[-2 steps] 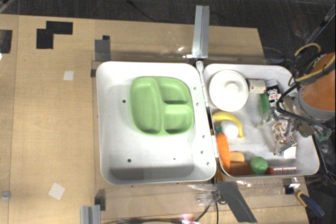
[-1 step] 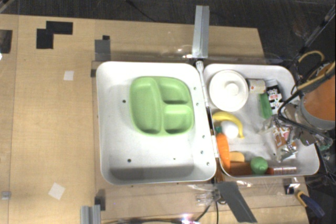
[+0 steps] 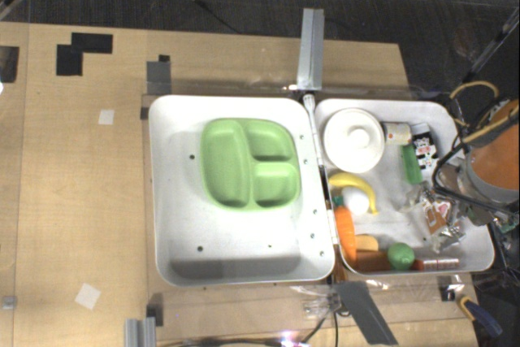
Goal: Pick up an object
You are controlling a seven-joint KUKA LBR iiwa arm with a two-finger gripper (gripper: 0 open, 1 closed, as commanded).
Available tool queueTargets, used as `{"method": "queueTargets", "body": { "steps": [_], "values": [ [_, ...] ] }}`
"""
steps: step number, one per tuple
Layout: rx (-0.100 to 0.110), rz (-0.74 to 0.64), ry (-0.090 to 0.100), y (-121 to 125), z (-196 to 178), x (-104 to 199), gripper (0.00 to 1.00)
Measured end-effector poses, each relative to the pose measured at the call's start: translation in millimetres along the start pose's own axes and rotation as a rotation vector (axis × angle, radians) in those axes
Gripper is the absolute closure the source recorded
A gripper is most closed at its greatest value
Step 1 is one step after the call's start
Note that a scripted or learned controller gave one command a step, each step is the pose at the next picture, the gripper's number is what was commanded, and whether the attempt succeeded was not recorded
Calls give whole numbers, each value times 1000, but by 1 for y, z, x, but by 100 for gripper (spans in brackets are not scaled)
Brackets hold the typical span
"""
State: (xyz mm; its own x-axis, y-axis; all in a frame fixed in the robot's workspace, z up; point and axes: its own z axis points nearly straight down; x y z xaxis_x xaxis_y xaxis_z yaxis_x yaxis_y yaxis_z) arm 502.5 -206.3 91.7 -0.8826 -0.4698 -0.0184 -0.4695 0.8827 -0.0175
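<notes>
The right bin (image 3: 479,256) holds several small objects. A white bowl (image 3: 353,138) sits at its back left. In front of the bowl, a yellow banana (image 3: 357,183) curves over a white egg (image 3: 355,200). An orange carrot (image 3: 345,230) lies along the left wall, next to a brown block (image 3: 370,261) and a green ball (image 3: 400,255). A green bottle (image 3: 412,162) lies near the back right. My gripper (image 3: 439,223) reaches in from the right and hangs low over the bin's right side, just above a crumpled reddish item (image 3: 437,214).
The left bin (image 3: 175,256) contains a green divided tray (image 3: 248,162). A small white box (image 3: 396,132) and a printed card (image 3: 422,148) lie at the right bin's back. A thin tube (image 3: 436,262) rests by the front wall. Cables (image 3: 467,93) loop beside the arm (image 3: 496,166).
</notes>
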Motion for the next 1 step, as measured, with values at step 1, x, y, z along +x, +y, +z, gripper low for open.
{"method": "queueTargets", "body": {
  "steps": [1],
  "values": [
    [-6, -74, 3, -12, 3, -92, 0]
  ]
}}
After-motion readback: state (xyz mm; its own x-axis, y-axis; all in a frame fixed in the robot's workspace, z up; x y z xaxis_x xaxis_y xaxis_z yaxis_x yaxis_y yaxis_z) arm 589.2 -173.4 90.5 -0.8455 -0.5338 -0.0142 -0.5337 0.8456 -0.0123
